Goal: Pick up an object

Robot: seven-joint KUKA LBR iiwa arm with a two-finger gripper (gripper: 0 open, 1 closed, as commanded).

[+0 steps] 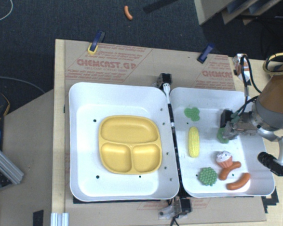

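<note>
Setting: dark carpet surrounds a cardboard-topped table (135, 61) that bears two shallow white bins side by side; a small orange piece (128, 12) lies on the carpet beyond it.
Left bin: the left bin (82, 130) holds a yellow divided plate (129, 144) and nothing else that I can make out.
Right bin: the right bin (207, 102) holds a green leafy piece (192, 113), a corn cob (193, 141), a green bumpy ball (207, 176), a small cupcake-like toy (224, 158) leaning on an orange carrot-like piece (229, 169), and a sausage (238, 181).
Arm: reaches in from the right, low over the far right part of the right bin.
Jaws: the gripper (226, 130) points down into the bin; a small green object (222, 136) sits right at its tip, but the view is too small to tell whether the jaws are spread, pressed together or pinching it.
Target position: the green object lies at the jaw tip, touching or just beside it, to the right of the corn cob and below the leafy piece.
Step in hand: by my reading, the grasp attempt itself, with the tool down at bin level on the green object.
Next move: calls for a sure closing on the green object, then a straight lift clear of the bin wall.
Risk: the object may slip aside and stay in the bin.
</note>
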